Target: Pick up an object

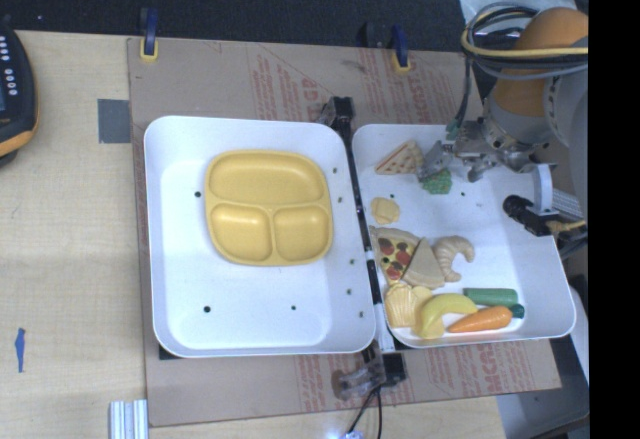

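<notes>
Nearest the camera, along the front edge of the right bin (545, 322), lay a crowd of toy foods: an orange carrot (478, 320) with a green cucumber (492, 297) just behind it, a yellow banana (442, 310) curving beside them, and a pale ridged piece (401, 303) at the bin's front left corner. A little farther back sat a pizza slice (397, 252) with a tan wedge (428, 265) touching it and a croissant (456, 251) just to the right, then a small round yellow piece (385, 211) near the bin's left wall. The left bin (180, 317) stood beside the right one, their walls nearly touching, and it held a yellow divided tray (268, 206) lying flat toward its middle and back. At the far side of the right bin a triangular sandwich half (400, 160) lay by the back left corner, and close to its right a small green piece (436, 183) rested on the bin floor. The gripper (447, 165) hung right over that green piece, its grey metal fingers appearing spread apart and closed on nothing, with the green piece directly beneath and partly covered by them, though whether they touched it could not be told. Behind the gripper rose the grey arm with its orange band (548, 32) at the back right.
</notes>
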Motion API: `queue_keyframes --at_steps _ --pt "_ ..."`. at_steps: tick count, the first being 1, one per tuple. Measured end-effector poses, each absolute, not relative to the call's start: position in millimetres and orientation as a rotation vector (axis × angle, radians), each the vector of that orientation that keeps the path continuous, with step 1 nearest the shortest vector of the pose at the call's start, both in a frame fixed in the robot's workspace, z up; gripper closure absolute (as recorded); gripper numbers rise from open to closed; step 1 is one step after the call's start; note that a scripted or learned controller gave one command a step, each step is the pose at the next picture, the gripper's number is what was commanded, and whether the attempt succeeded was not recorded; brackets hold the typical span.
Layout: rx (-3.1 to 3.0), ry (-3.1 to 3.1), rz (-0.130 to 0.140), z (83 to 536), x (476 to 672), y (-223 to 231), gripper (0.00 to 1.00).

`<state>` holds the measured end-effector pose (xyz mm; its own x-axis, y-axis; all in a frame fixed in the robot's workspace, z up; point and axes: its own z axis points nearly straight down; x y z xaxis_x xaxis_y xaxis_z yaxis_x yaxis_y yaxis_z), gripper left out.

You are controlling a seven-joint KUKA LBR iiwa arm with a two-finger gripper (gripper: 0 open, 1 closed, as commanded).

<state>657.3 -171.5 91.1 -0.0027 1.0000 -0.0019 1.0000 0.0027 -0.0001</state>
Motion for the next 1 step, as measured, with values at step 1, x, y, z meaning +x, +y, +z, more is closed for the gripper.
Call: queue_keyframes --at_steps 1 --pt "2.211 2.226 -0.001 106.4 658.4 -171.5 1.00"
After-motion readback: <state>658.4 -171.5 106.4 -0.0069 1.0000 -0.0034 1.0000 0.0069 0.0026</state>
